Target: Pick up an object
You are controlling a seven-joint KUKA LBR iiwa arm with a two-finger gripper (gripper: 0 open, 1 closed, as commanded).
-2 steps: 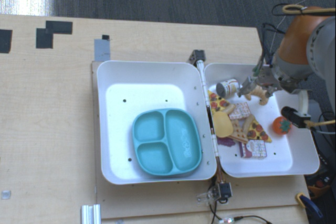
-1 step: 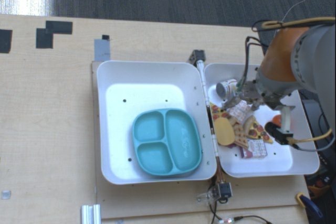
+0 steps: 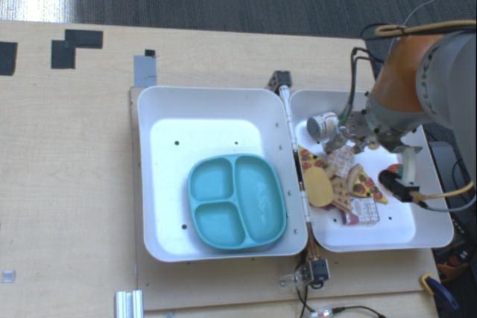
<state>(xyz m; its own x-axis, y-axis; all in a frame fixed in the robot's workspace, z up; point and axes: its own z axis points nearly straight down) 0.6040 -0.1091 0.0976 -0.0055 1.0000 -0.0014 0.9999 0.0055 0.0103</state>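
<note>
Toys (image 3: 344, 186) lie heaped in the right bin (image 3: 428, 234) just below the tool (image 3: 344, 136), probably lowered for picking, though whether it is open or closed I cannot tell.

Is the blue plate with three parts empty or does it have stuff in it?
Empty. The blue plate in the left bin shows three bare sections, nothing inside them.

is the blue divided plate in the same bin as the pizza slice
No, the blue divided plate lies in the left bin, while the pizza slice lies in the right bin.
</note>
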